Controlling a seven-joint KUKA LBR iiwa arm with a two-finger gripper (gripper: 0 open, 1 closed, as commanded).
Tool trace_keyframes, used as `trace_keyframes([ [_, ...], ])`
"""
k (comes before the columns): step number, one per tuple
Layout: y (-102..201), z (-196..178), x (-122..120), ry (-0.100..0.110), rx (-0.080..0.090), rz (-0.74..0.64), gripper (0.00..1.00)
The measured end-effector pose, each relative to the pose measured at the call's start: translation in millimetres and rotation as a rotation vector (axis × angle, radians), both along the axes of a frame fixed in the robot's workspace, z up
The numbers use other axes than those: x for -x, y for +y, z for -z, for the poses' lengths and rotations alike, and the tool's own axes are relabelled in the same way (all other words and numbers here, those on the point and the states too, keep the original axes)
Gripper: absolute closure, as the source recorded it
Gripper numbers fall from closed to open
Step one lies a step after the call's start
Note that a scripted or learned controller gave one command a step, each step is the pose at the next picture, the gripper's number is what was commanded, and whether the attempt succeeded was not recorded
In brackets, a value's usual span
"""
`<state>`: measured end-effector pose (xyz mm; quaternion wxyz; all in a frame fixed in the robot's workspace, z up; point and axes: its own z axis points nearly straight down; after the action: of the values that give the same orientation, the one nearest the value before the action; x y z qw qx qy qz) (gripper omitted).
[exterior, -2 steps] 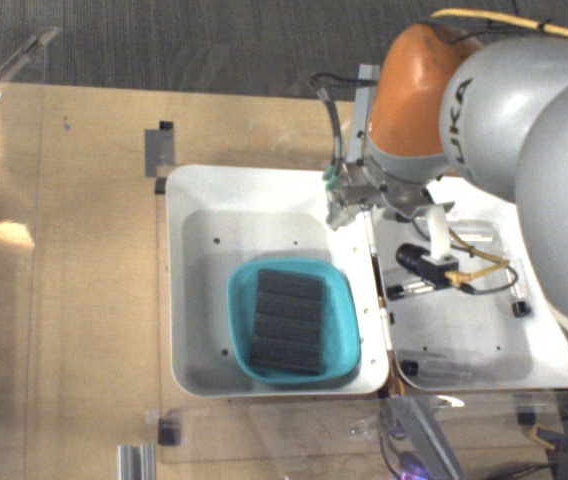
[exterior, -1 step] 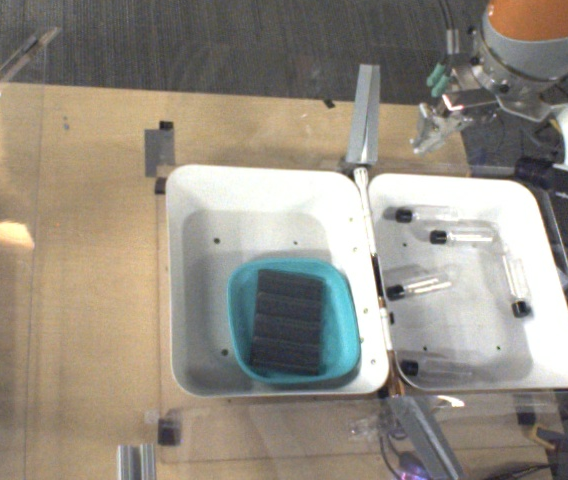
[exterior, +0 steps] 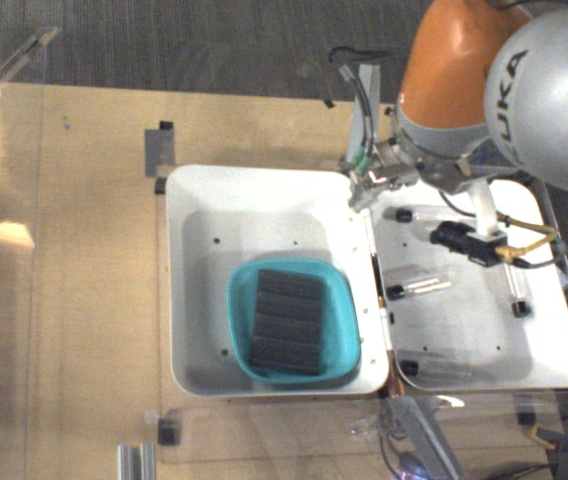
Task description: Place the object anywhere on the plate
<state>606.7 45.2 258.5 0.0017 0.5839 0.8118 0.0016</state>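
Two white bins side by side, one teal plate [exterior: 240, 303], one dark block [exterior: 287, 320], and at least three clear tubes [exterior: 419, 288] with black caps, as I count them.

The block is dark grey, roughly rectangular, and ribbed crosswise in several bands. It lies flat at the middle of the plate, inside the rim on all sides.

The left bin [exterior: 189, 268] holds the plate, which is squarish with rounded corners and sits toward the near right corner. The right bin [exterior: 484, 343] holds the tubes, which lie scattered and apart.

The gripper [exterior: 364, 183] hangs over the far end of the wall the bins share. I cannot tell whether it is wide or narrow.
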Motion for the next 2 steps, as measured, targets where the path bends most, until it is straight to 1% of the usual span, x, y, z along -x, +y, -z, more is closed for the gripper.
trace_keyframes([
  [1,-33.3,-180.0,8.4,-0.010,0.002,-0.129,1.00],
  [2,17.4,-4.3,45.9,-0.001,0.000,-0.184,1.00],
])
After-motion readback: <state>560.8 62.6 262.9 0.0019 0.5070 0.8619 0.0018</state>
